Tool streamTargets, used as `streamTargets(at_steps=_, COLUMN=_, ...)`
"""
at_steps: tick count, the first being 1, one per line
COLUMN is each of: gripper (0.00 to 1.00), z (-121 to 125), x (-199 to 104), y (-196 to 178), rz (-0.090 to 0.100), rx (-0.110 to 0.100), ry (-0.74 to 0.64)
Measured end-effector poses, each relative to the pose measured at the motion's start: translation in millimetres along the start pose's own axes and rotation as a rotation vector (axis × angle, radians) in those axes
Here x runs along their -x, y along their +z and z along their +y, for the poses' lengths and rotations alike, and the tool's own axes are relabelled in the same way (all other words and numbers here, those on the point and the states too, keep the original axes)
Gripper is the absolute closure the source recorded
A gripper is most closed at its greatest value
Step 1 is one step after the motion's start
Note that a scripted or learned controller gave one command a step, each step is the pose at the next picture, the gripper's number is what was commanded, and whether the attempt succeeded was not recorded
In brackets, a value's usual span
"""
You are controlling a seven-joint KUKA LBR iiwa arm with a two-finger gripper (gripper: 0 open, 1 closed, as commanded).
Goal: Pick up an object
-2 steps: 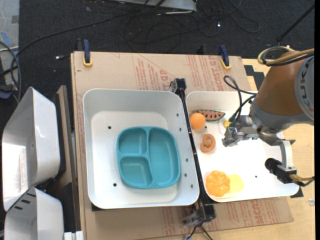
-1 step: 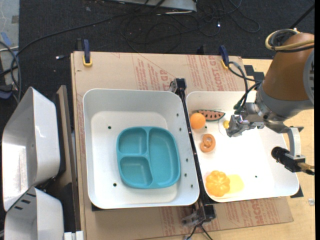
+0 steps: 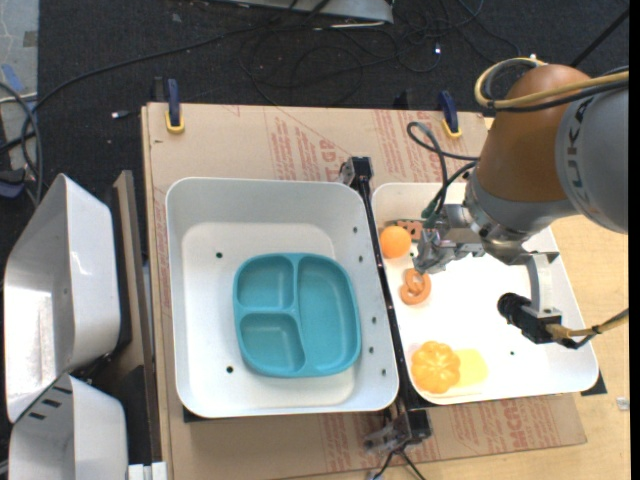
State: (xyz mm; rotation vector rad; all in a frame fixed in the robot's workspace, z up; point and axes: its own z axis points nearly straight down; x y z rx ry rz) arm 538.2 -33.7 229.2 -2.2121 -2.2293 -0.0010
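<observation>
Nearest the camera, a lumpy yellow-orange piece [image 3: 437, 366] sits by the near rim of the right bin [image 3: 520, 380], well apart from the arm, so it seems to play no part in the present try. Farther in, a small orange ring [image 3: 415, 288] lies on the white floor close to the wall this bin shares with the left bin [image 3: 190, 268]. The gripper [image 3: 428, 260] hangs just over the ring's far side, which makes the ring the likely object to be picked. Whether the tool is touching it or stands a little clear is hard to judge from this slant. The claw's state cannot be told either, since the wrist body and its cabling cover the tip. Nothing can be seen lifted off the floor, so I would count the ring as not yet taken. An orange ball [image 3: 395, 241] rests just beside the gripper, nearer the dividing wall. Its closeness matters, since a descent that drifts toward the wall could nudge it and set it rolling. The arm comes in from the right with its wrist bent down over the bin's far left part, a pose that suits a straight downward grasp on a flat thing. In the left bin a teal divided plate [image 3: 296, 314] lies alone in the middle, well away from the work.
</observation>
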Motion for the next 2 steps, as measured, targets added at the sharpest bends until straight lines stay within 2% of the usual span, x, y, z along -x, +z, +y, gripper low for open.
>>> streamTargets(at_steps=2, gripper=1.00, z=-0.2, x=-100.5, y=-13.3, rz=0.000, rx=0.002, ry=-0.001)
